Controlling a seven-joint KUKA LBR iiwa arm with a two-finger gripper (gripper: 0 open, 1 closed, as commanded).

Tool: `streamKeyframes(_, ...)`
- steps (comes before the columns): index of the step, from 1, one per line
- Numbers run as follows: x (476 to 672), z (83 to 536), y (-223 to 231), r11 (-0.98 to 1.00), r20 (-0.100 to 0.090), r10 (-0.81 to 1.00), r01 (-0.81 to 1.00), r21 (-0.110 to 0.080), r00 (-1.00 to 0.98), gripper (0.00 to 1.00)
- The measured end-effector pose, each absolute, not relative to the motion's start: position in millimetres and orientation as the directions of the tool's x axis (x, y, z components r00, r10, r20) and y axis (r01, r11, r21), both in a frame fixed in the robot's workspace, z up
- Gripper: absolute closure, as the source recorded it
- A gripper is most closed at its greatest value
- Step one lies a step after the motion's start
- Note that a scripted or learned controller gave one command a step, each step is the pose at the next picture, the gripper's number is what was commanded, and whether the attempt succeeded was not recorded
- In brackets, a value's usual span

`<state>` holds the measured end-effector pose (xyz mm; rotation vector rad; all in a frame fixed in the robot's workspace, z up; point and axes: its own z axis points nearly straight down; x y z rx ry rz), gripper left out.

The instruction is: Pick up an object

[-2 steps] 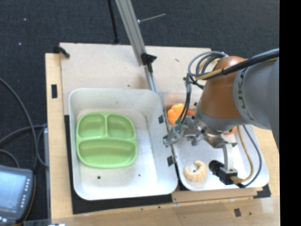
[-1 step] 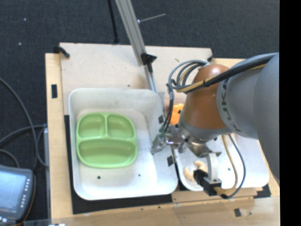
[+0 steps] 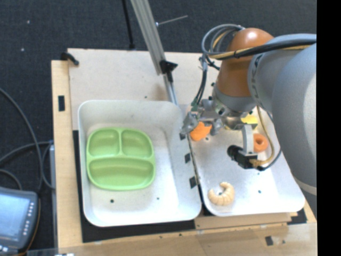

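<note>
A: What sits in the left bin (image 3: 90, 207)?

B: A lime-green plastic plate (image 3: 121, 158), smooth and glossy, rounded at the corners, moulded into three sections: two small ones on top, one long one below. It lies flat in the left half of the frame.

A: And the right bin (image 3: 277, 201)?

B: Near its bottom edge lies a curled, pale tan pastry (image 3: 221, 194), ridged like a croissant. Toward the right there is a small orange ring (image 3: 260, 143), and a yellow piece (image 3: 249, 120) just above it, partly hidden by the arm.

A: Where is the gripper (image 3: 198, 126)?

B: At the centre of the frame, over the right bin's upper left corner, below the arm's rounded orange band (image 3: 240, 63). A smooth orange lump (image 3: 199, 132) sits right at its metal tip, between the fingers as far as I can see, so it seems clamped on that.
</note>
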<state>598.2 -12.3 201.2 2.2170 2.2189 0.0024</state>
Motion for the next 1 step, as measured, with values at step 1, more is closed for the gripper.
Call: streamKeyframes(1, 547.5, 200.7, 31.5, 0.006, 0.001, 1.0, 1.0, -0.003, -0.006, 0.0)
